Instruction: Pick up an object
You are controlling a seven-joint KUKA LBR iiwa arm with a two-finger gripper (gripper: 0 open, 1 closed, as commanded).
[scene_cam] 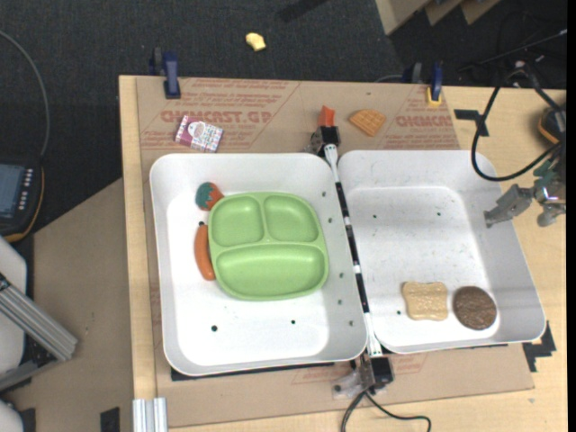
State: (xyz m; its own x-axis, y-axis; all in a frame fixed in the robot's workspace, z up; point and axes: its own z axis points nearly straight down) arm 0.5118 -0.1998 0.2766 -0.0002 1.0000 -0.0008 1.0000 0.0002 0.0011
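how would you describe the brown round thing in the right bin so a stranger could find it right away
Start at the right bin, the white one of the pair nearer the arm, and go to its near right corner. Two small items lie there side by side: the brown round cookie is the outer one. Its neighbour, a pale tan cracker, is squarish and lighter, while the cookie is dark and circular.
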